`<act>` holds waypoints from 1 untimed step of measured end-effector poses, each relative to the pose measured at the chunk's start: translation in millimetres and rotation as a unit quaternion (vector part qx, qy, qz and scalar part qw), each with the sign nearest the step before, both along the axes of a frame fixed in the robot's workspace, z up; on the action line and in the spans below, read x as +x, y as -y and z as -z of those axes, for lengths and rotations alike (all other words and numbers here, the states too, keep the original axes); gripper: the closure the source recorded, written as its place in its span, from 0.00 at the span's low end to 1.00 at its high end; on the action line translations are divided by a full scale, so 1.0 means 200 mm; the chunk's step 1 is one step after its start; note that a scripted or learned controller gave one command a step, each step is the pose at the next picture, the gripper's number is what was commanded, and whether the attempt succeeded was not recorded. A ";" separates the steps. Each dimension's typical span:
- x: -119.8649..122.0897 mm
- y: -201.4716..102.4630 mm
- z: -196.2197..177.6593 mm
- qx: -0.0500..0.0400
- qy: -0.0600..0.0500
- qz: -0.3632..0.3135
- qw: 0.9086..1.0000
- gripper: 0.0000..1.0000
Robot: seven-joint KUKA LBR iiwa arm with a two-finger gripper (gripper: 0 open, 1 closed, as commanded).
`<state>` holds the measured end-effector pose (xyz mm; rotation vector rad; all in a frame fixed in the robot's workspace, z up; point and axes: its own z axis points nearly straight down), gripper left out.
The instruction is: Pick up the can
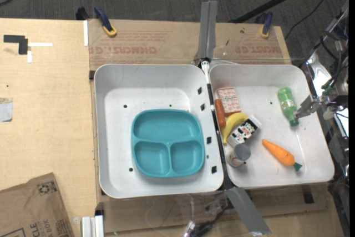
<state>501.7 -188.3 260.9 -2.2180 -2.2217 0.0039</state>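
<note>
approach step, judging by the layout: nothing lifted yet, no contact with the target. small grey metal can (pixel 240 153) resting low in the shallow white right-hand bin (pixel 265 176), near that bin's left wall and towards its front edge, seemingly tilted or on its side, though too small to say for certain. just beyond it, deeper into the bin, a yellow banana (pixel 233 121) and a small black-and-white box (pixel 244 130), close enough to crowd a grasp from that side. on the can's other side, nearer the bin's middle, an orange carrot with a green tip (pixel 277 152), near but apart.

gripper (pixel 304 110) low at the bin's right wall, well apart from the can, its tip at or just beside the lower end of a green plastic bottle (pixel 287 104); touching or merely close, cannot tell. how far open, cannot tell either: too small and cluttered there. nothing visibly held.

next move, as a judgement: away from the bottle, across the bin towards its front-left corner, over the carrot, then down on the can from the clearer front side.
</note>
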 end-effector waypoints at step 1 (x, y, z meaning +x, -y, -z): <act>0.26 0.17 0.07 -0.001 0.001 0.041 0.999 0.00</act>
